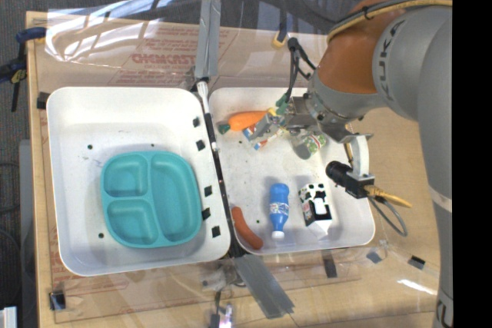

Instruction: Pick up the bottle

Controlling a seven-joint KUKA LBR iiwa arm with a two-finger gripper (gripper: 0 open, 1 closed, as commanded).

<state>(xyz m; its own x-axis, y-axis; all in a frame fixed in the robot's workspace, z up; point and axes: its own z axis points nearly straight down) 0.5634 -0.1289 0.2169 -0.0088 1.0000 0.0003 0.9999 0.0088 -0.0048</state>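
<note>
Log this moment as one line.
arm over right bin | tool near carrot | bottle lying free | tray in left bin

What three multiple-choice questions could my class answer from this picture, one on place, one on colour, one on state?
1. Which bin holds the blue bottle?
A. left bin
B. right bin
C. neither

2. What colour is the divided plate?
A. red
B. white
C. teal

3. How does the bottle stand?
A. lying in the bin
B. upright on its base
C. lifted by the gripper

Answers: 1 B, it lies beside the black-and-white carton. 2 C, its compartments are teal. 3 A, it lies flat, apart from the gripper near the carrot.
</note>
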